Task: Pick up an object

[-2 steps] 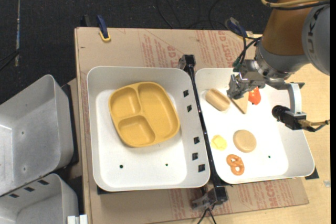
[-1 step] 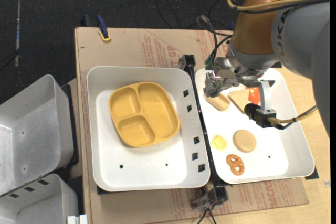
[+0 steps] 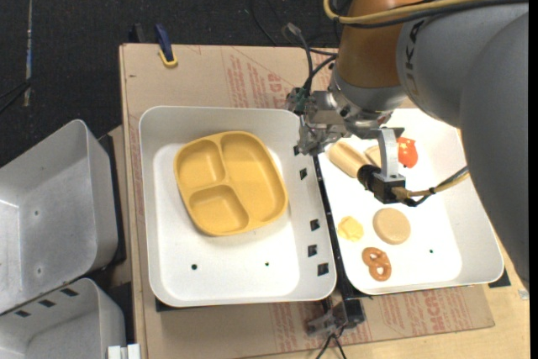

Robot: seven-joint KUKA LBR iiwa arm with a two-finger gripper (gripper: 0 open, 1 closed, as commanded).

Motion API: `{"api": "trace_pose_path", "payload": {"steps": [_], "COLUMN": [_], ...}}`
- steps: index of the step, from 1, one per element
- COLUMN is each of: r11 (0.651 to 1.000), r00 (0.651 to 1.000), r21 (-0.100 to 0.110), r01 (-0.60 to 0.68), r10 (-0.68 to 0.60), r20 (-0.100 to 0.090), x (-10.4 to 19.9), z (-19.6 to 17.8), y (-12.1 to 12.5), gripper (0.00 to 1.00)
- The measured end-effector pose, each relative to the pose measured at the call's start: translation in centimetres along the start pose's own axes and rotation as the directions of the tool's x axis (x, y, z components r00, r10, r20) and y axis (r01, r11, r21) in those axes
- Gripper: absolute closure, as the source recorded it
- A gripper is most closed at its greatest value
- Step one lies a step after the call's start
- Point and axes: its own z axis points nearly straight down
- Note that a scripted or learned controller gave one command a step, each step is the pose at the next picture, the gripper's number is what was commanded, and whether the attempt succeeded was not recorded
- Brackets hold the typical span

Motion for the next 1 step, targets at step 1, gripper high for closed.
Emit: {"api": "trace_pose_path", "payload": {"steps": [1], "r11": [1.000], "r00": [1.000], "r21": [-0.001], "r01": [0.000], "r10": [0.000], "r20": [0.000], "x": [5.02], "z": [1.01], "y": [1.39], "gripper": [1.00]}}
